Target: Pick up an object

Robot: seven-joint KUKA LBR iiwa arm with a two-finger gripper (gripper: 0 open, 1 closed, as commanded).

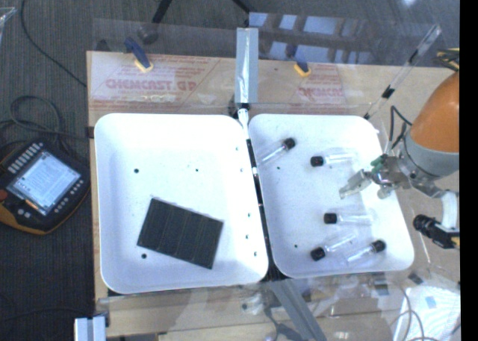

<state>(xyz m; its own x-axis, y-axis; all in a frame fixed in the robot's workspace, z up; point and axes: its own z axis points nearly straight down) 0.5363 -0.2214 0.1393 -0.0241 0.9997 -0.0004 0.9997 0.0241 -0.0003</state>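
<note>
Several clear vials with black caps lie in the right bin (pixel 299 127): one vial (pixel 276 151) at the back left, another vial (pixel 333 159) near the back right, and a third vial (pixel 346 219) lower down. More vials (pixel 334 246) sit by the front wall. A black ribbed pad (pixel 180 233) lies flat in the left bin (pixel 119 183). My gripper (pixel 357 183) hangs over the right bin's right side, between the back-right vial and the lower one. Nothing shows in its grasp.
The grey arm with its orange band (pixel 441 119) comes in over the right bin's right wall. A metal post (pixel 246 63) stands behind the seam between the bins. A teach pendant (pixel 41 186) lies on the floor at the left.
</note>
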